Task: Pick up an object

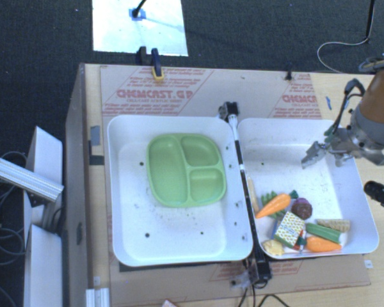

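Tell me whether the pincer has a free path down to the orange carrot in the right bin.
Probably yes. The pincer hangs above the bare upper part of the right bin, and the carrot lies at the top edge of the toy food pile, with nothing lying over it.

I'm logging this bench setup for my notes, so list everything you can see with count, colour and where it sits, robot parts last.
bins: two, white, side by side on the bench
divided plate: one, light green, three compartments, in the left bin
carrot: one, orange, right bin, near the divider
round dark item: one, dark purple-red, right of the carrot
patterned box: one, multicoloured, right bin's near edge
green stick: one, green, right of the box
orange piece: one, orange, at the near rim
arm: one, grey with an orange band, at the right
gripper: one, grey, over the right bin's far half, holding nothing
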Controlling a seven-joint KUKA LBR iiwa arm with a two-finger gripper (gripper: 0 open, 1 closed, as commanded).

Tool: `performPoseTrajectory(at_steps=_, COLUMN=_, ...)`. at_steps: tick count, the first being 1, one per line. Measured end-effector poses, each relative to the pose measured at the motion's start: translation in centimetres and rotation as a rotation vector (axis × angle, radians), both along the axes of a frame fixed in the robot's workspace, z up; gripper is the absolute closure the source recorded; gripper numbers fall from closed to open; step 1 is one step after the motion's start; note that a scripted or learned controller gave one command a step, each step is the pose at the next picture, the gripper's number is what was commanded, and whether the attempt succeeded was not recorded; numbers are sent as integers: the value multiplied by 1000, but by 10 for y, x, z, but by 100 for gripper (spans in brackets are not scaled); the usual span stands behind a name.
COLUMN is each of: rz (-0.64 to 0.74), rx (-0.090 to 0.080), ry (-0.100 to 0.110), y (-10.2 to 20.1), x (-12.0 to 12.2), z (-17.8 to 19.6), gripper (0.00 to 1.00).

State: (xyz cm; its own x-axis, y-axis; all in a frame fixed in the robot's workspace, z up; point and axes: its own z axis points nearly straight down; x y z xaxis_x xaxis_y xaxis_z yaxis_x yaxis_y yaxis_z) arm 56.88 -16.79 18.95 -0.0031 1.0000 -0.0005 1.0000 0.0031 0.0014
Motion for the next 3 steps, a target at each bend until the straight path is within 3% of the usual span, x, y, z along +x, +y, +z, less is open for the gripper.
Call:
performPoseTrajectory(at_steps=1, rz=-2, rx=0, ry=1, y=-15, x=-73, z=-105, gripper=0)
performPoseTrajectory(at_steps=2, rz=-2, rx=0, ry=-3, y=-15, x=-72, z=-94, gripper=100)
performPoseTrajectory(at_steps=3, rz=-3, rx=-2, ry=-3, y=-39, x=-81, z=-16, gripper=100)
